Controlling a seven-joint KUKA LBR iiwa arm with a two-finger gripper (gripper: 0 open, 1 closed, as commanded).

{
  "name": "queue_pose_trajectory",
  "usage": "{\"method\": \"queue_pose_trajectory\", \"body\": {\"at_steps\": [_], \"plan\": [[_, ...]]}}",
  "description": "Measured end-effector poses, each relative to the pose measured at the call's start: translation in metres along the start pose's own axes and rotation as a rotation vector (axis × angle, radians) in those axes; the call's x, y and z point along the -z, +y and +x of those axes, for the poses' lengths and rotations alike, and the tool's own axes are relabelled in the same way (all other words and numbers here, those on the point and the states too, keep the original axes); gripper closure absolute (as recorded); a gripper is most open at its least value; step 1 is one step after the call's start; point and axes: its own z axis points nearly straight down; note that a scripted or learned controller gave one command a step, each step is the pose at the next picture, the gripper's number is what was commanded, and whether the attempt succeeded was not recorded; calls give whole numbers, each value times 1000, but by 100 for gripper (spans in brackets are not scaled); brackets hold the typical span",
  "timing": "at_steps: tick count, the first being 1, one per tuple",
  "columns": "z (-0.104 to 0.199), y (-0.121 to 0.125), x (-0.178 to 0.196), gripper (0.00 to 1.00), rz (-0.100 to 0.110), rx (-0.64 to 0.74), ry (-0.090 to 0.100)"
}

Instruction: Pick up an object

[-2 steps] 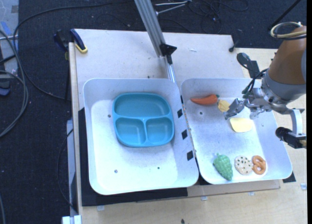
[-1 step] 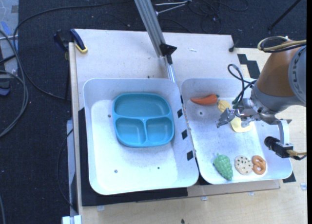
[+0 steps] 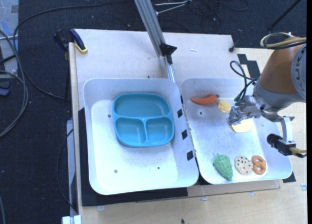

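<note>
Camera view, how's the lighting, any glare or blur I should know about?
Camera view: even, bright light; the two white bins look slightly washed out, with no hard glare; soft shadow lies under the gripper; small items like the pretzel are a bit soft.

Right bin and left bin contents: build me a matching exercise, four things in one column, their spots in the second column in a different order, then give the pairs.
Things:
1. blue divided plate
2. orange carrot
3. green leafy piece
4. pretzel

Places:
A. near edge of the right bin, at its left side
B. far left part of the right bin
C. middle of the left bin
D. near right corner of the right bin, beside the round cracker

Pairs: 1-C, 2-B, 3-A, 4-D
</note>
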Motion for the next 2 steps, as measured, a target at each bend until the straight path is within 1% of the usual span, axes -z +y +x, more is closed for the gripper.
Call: {"method": "queue_pose_trajectory", "body": {"at_steps": [1,2], "plan": [[2,7,45,100,-4,2,-1],[1,9,90,100,-5,3,-1]]}}
